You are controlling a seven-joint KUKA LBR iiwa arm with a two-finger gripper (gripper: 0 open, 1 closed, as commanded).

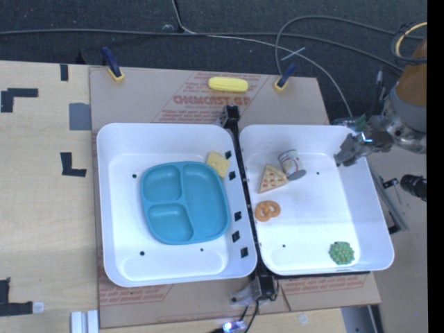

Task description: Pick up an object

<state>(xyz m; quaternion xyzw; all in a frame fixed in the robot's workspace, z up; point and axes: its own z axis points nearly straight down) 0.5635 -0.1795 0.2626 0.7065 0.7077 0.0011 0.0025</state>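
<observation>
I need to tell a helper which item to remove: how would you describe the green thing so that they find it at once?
Look in the right-hand shallow white bin, the one without the blue divided plate. Go to its near right corner: the small bumpy green broccoli-like ball lies there alone. It is the one green item, well apart from the orange ring-shaped pretzel and waffle wedge.

A pale wooden surface (41, 200) carries a brown cardboard sheet (187, 99) held at its far edge by two blue-and-yellow clamps (111, 64). Black tape marks (17, 97) dot the surface's left part. Beyond the far edge lies dark carpet (83, 12), crossed by thin cables (229, 37).
</observation>
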